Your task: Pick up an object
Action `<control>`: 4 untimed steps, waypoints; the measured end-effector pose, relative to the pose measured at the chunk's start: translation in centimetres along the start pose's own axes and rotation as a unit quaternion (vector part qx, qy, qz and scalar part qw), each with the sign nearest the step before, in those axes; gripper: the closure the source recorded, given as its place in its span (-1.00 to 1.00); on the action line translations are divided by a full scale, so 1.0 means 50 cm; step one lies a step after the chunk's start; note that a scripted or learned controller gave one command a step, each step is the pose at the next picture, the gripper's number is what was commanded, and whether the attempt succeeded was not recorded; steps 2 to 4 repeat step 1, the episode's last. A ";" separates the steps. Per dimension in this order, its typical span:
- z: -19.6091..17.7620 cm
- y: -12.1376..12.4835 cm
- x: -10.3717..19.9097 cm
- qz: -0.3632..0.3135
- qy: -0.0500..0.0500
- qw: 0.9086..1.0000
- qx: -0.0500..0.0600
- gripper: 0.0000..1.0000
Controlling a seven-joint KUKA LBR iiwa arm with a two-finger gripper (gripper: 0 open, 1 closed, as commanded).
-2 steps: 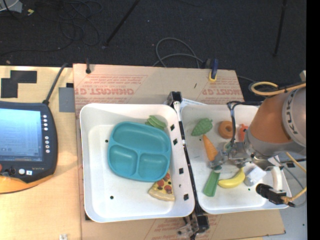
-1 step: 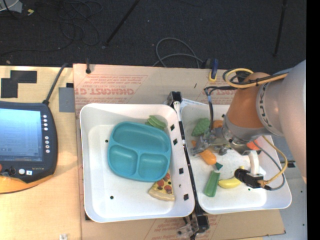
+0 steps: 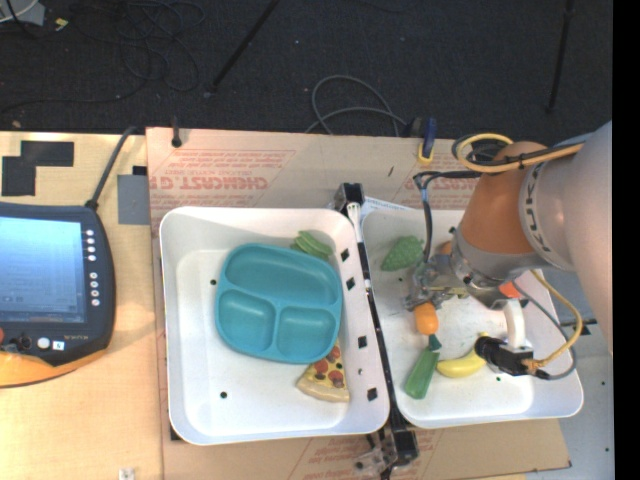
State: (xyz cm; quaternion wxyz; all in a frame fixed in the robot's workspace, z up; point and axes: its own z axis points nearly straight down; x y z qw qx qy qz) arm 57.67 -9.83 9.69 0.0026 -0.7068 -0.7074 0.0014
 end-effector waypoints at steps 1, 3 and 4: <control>-0.192 -0.020 0.135 -0.003 0.001 1.000 -0.006 1.00; -0.192 -0.020 0.135 -0.003 0.001 1.000 -0.006 1.00; -0.192 -0.020 0.135 -0.003 0.001 1.000 -0.006 1.00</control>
